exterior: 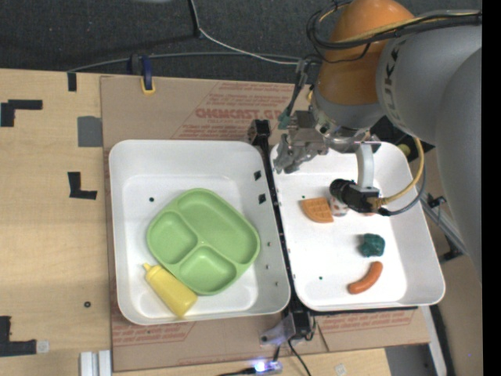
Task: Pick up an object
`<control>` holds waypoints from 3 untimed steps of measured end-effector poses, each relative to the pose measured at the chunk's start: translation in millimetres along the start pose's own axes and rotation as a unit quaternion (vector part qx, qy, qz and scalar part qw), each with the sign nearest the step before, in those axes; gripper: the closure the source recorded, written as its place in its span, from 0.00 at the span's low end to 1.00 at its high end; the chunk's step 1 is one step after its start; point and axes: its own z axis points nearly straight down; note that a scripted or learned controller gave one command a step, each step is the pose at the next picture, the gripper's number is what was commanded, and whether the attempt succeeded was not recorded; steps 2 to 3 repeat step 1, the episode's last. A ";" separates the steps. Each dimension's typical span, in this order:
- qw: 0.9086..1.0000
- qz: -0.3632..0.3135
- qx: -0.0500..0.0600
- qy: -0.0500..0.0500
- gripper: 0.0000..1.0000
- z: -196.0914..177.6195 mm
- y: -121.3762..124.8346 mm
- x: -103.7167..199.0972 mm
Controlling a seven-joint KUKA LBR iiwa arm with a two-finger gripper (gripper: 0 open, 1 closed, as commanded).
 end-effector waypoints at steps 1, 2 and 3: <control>1.000 0.000 0.000 -0.001 1.00 7.2 -18.0 60.8; 1.000 0.000 0.000 -0.001 1.00 7.2 -18.0 60.8; 1.000 0.000 0.000 -0.001 1.00 7.2 -18.0 60.8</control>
